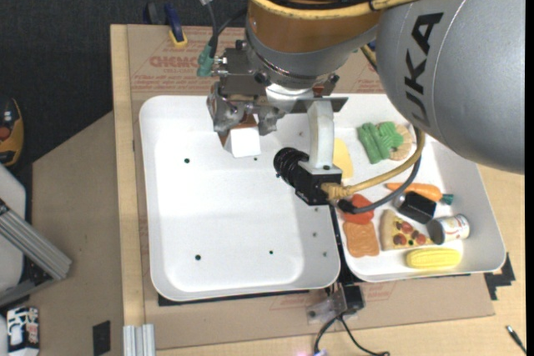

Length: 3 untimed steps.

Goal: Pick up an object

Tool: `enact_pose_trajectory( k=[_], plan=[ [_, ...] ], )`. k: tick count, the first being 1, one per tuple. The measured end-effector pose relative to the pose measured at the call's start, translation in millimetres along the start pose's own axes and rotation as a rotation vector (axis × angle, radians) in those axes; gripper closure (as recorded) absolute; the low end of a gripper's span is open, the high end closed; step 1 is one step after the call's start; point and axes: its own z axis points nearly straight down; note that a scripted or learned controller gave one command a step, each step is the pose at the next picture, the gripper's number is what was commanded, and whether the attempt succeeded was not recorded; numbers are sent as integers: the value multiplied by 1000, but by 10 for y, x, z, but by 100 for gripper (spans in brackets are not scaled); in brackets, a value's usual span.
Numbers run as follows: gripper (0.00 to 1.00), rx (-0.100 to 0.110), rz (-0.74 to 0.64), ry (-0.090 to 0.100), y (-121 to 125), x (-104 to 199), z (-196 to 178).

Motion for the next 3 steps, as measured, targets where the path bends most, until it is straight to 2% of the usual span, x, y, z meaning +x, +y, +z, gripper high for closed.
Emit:
enact_pose_trajectory(
  k=[1, 2, 3],
  plan=[
    [100, -7, 7, 0, 645, -401, -413],
    [100, 15, -4, -4, 213, 19, 691],
    [100, -18, -1, 9, 60, -8, -1497]
  ],
)
